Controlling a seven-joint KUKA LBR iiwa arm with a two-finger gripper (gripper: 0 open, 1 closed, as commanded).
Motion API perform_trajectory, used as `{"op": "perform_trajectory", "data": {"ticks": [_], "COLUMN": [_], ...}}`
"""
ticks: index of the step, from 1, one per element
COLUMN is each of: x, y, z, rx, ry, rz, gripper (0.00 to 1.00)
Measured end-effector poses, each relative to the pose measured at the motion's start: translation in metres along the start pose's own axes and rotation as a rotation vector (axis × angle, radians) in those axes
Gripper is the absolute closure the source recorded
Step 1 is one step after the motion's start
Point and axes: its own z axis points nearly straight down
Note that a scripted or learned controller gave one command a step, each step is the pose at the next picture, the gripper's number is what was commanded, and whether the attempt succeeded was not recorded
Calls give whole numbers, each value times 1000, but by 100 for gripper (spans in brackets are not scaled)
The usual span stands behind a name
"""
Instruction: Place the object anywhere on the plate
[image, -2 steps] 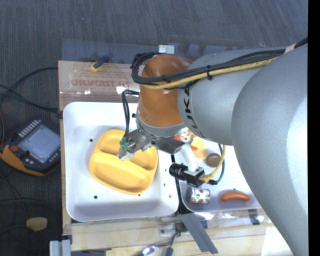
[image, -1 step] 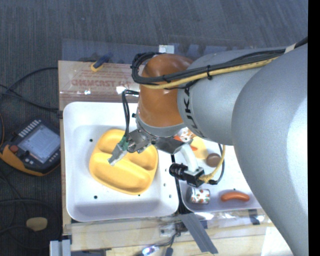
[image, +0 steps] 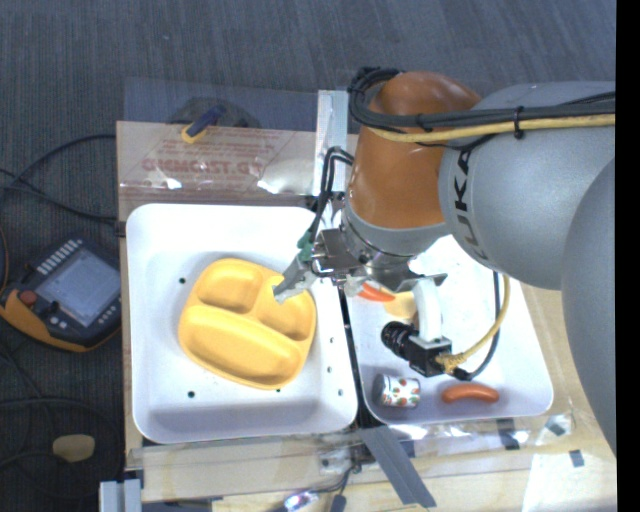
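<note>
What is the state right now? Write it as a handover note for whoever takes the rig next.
Gripper: low over the right edge of the yellow plate; I cannot tell whether it holds anything.
Plate: sits in the left bin, divided into compartments.
Right bin: a small patterned cup on its side, an orange-red sausage-shaped item beside it, and an orange piece partly hidden under the wrist.
Done: arm brought to the plate.
Left: confirm a grasp, then set an object on the plate; placement not yet done.
</note>
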Motion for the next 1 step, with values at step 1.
{"op": "perform_trajectory", "data": {"ticks": [1], "x": [108], "y": [4], "z": [33], "rx": [3], "ry": [3], "rz": [29], "gripper": [0]}}
